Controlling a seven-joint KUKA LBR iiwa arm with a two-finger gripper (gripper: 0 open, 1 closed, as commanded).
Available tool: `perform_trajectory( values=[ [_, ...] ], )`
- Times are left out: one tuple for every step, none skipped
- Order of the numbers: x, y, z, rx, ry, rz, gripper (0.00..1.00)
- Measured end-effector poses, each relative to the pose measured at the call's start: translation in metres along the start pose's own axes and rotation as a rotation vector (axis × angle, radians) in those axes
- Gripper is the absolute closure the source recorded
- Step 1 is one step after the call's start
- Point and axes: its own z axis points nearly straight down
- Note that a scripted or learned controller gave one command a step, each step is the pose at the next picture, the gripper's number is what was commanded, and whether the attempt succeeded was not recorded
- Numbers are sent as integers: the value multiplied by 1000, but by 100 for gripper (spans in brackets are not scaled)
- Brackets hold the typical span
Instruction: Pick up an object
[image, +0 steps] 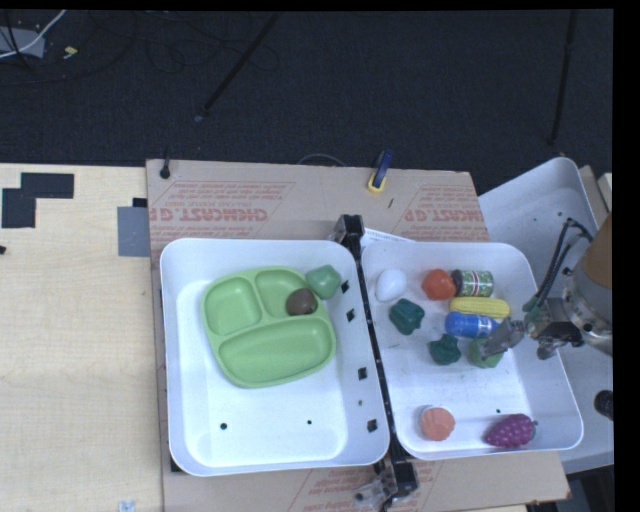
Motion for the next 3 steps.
perform_trajectory(
  values=[
    [0, 2, -6, -12, -3, -2, 0],
    [-1, 5, 58, -6, 0, -3, 0],
    [0, 12, 106, -7, 0, -3, 0]
  ],
)
